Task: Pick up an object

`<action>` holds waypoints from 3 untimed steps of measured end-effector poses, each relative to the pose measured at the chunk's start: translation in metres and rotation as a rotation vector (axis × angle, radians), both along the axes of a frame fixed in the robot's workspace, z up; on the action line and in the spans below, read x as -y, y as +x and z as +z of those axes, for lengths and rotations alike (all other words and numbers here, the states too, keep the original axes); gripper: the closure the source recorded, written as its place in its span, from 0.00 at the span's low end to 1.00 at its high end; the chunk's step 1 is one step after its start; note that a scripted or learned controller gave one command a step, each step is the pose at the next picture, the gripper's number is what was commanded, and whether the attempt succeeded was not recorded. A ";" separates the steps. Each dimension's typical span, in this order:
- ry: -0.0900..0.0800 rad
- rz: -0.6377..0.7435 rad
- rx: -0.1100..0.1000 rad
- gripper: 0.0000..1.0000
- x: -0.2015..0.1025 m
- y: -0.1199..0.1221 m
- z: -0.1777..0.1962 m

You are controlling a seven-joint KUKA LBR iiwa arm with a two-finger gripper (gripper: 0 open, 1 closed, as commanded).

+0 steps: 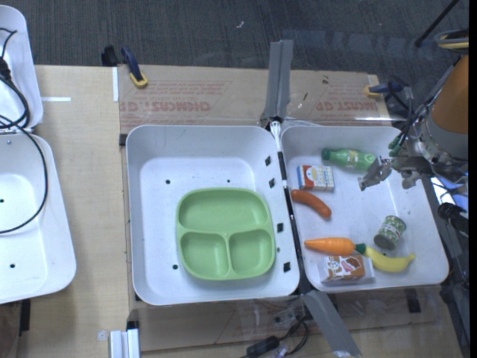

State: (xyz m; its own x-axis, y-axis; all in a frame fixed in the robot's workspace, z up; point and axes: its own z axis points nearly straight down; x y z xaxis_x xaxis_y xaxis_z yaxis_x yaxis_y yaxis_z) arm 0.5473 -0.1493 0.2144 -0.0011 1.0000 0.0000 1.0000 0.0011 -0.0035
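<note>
Yellow banana [393, 260] curves along the right bin's [426, 273] near edge, beside a carton [346, 268]; the orange carrot [332, 245] lies crosswise, tip pointing left. Farther back, a glossy green bottle [348, 157] lies sideways. My gripper [384, 172] hovers beside it, fingers apart, holding nothing.

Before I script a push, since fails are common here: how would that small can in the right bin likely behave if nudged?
The can looks cylindrical and lies tilted on the right bin floor, so it would probably roll rather than slide. It seems small and likely light. The banana sits close beside it and might stop a roll that way.
</note>
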 end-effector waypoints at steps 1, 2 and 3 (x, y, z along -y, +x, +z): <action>0.001 0.183 0.001 0.00 0.056 -0.070 -0.052; 0.006 0.031 -0.002 0.00 0.056 -0.070 -0.125; 0.016 0.087 -0.005 0.00 0.064 -0.070 -0.125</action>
State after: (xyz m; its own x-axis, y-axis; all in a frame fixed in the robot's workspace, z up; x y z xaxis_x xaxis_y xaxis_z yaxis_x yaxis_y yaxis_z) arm 0.4776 -0.2132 0.0898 -0.0881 0.9960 0.0162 0.9961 0.0883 -0.0079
